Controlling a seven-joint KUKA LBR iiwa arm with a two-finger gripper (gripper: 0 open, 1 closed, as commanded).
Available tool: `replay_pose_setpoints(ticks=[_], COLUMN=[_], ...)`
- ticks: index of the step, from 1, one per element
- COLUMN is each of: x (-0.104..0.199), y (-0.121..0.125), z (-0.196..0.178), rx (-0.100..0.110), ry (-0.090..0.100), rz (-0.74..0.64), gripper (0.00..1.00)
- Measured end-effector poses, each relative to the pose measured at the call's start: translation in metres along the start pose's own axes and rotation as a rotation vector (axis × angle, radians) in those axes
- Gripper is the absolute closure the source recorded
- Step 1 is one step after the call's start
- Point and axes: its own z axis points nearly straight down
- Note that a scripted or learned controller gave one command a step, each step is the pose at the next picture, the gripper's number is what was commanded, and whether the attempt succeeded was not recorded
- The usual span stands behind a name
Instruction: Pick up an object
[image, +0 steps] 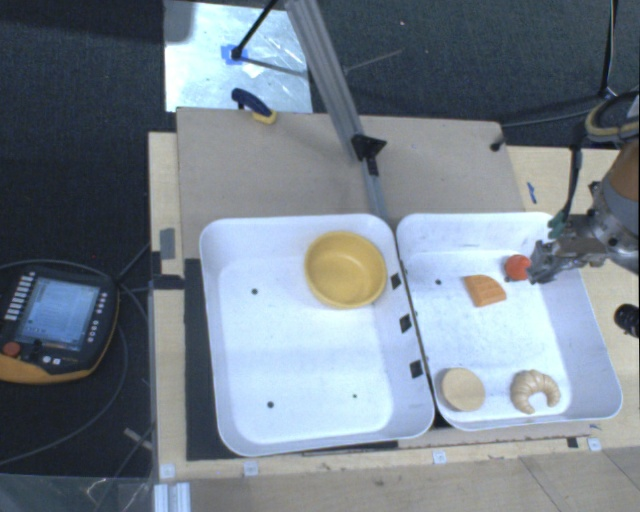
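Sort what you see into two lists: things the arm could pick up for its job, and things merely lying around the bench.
Belongs to the job:
gripper
red ball
orange wedge
croissant
round biscuit
yellow bowl
right bin
left bin

Just lying about:
teach pendant
yellow-handled clamp

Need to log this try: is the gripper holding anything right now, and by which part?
Cannot be told. The gripper sits low at the right bin's far edge, right beside the red ball, but no object shows between its fingers.
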Motion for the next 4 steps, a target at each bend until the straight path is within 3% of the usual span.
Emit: replay_pose_setpoints(ticks=[2, 4], x=[0.108, 0.224], y=[0.021, 0.031], z=[0.029, 0.026], rx=[0.001, 0.000], ry=[0.000, 0.000], rz=[0.000, 0.000], gripper=[1.00, 1.00])
